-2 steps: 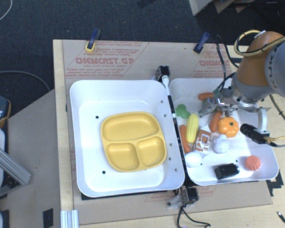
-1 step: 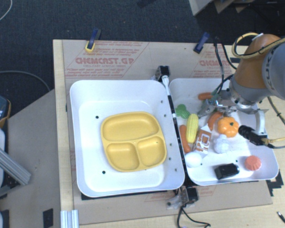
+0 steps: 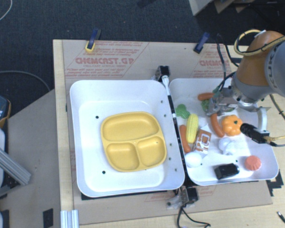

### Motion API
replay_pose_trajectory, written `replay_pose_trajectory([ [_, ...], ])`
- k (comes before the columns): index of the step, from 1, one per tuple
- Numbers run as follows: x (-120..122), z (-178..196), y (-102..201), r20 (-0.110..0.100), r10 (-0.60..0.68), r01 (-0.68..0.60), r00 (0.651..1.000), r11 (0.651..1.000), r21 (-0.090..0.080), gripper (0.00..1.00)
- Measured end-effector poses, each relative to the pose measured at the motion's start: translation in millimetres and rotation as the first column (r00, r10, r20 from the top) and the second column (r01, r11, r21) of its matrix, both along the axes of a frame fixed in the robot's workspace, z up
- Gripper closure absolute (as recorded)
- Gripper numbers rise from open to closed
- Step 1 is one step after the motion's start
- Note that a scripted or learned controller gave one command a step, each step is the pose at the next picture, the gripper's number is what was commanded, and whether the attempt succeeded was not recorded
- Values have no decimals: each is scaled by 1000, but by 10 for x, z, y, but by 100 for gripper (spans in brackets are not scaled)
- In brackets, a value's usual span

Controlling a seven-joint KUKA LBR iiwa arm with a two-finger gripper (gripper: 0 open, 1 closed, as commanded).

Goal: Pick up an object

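Note:
The right white bin [image 3: 270,167] holds several toy foods: a green piece [image 3: 182,111], a corn cob [image 3: 192,127], a red-orange carrot [image 3: 183,139], an orange pepper [image 3: 231,126], a brown snack packet [image 3: 203,141], a white egg [image 3: 194,159], a black block [image 3: 226,170] and a reddish ball [image 3: 252,163]. My gripper [image 3: 214,106] hangs low over the bin's upper middle, just above an orange stick [image 3: 215,124] and beside a red sausage [image 3: 204,97]. The wrist hides what lies directly under it.
The left white bin [image 3: 83,141] carries a yellow divided tray [image 3: 133,140]. A black divider [image 3: 171,106] runs between the bins. A white crumpled item [image 3: 230,146] lies by the pepper. Cables trail from the arm [image 3: 256,65] on the right.

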State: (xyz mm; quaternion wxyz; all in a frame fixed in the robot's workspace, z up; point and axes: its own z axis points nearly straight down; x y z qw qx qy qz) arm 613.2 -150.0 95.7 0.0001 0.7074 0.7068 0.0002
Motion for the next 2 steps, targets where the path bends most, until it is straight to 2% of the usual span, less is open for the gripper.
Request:
replay_pose_trajectory([
  [1, 13, 629, 53, 6, 2, -2, 1000, 1000, -2, 100],
  [2, 52, 1069, 35, 7, 2, -2, 1000, 1000, -2, 100],
])
